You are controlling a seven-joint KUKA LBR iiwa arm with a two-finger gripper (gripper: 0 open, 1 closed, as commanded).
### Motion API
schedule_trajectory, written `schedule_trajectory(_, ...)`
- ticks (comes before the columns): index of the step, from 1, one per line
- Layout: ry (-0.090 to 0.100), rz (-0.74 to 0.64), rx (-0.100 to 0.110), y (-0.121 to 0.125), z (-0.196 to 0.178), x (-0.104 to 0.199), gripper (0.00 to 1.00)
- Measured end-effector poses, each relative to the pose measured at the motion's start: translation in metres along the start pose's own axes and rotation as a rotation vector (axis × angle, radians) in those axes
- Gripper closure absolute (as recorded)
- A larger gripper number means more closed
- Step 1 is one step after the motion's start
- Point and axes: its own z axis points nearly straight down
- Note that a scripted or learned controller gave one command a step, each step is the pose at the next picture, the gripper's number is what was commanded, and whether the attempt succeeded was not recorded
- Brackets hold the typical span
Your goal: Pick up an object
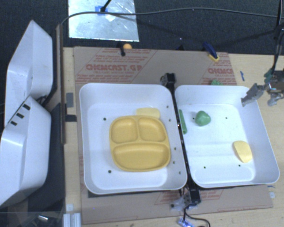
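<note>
- Objects open to picking lie in the two shallow white plastic bins, and none of them is between the gripper's fingers.
- Right white bin (260, 126) holds three things: a small rounded green lump (202, 118) near its middle toward the far side, a pale yellow rounded block (243, 151) toward the near right corner, and a thin green stick (182, 121) lying along the left wall, just beside the seam between the bins.
- The green lump and the pale yellow block are well apart from each other; the green stick sits near the lump but does not touch it.
- Left white bin (92, 126) holds a yellow plastic divided tray (139, 143) with three compartments, two small ones on the far side and one long one on the near side.
- A flat pale yellow rectangular piece (148, 112) lies just beyond the tray's far edge, touching or nearly touching it.
- The grey metal two-finger gripper (252, 94) sits at the far right corner of the right bin, over its rim, well apart from every item inside.
- Its fingers are small and blurred at this angle, so how far they are spread cannot be told; nothing is seen held in them.
- Both bins rest on a brown cardboard sheet (132, 63) with red printing.
- A small green bit (216, 82) lies on the cardboard just beyond the right bin's far edge.
</note>
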Motion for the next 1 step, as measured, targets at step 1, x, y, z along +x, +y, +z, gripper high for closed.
schedule_trajectory(1, 0.002, -0.008, 0.006, -0.0683, 0.0118, -0.0263, 0.00)
